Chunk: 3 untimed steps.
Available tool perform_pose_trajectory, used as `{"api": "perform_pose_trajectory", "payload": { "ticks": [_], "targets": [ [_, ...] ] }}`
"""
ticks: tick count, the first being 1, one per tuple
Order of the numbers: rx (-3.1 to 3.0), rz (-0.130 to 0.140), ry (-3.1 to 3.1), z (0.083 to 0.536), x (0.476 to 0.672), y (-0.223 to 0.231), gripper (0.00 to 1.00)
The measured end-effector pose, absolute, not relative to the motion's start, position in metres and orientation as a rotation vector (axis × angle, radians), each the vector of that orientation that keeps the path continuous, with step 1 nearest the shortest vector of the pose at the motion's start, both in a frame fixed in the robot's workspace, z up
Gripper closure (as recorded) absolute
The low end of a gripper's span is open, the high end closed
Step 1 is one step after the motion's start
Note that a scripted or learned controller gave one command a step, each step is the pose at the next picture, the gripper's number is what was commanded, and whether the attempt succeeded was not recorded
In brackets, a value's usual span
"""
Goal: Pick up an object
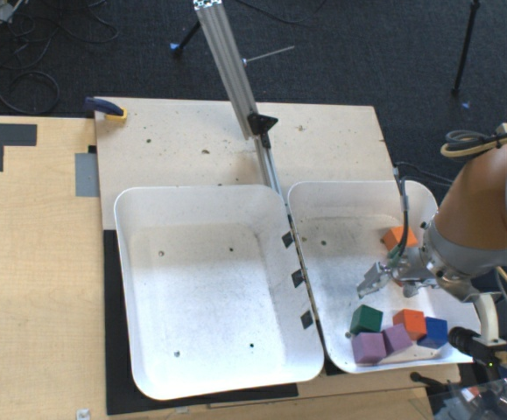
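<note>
1. Where the grey arm with its orange band reaches in from the right, its two-finger gripper hangs low over the right shallow white bin; whether it grips anything, I cannot tell
2. Just behind it lies an orange block
3. Near the front wall cluster a green cube, two purple cubes, another orange cube and a blue cube
4. Beside it sits the left white bin

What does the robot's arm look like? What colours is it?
The arm is fat and rounded, with a wide orange band on top and smooth grey below. At its tip sits a small grey metal gripper made of thin parts. A dark cable runs down beside it toward the gripper, and a pale looped hose sits by the arm's top.
</note>
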<state>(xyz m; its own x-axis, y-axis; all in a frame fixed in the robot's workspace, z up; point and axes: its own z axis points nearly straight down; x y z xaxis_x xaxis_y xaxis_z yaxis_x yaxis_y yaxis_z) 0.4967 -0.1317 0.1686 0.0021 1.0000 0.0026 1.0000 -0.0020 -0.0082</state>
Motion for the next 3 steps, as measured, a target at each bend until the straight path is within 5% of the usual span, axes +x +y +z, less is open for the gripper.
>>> {"api": "perform_pose_trajectory", "payload": {
  "ticks": [1,2,3],
  "targets": [
    [-2.215,0.008,-2.213,0.106,0.489,-0.132,0.00],
    [-2.222,0.000,-2.217,0.092,0.489,-0.131,0.00],
    [-2.229,-0.001,-2.209,0.102,0.489,-0.133,1.00]
  ]
}}
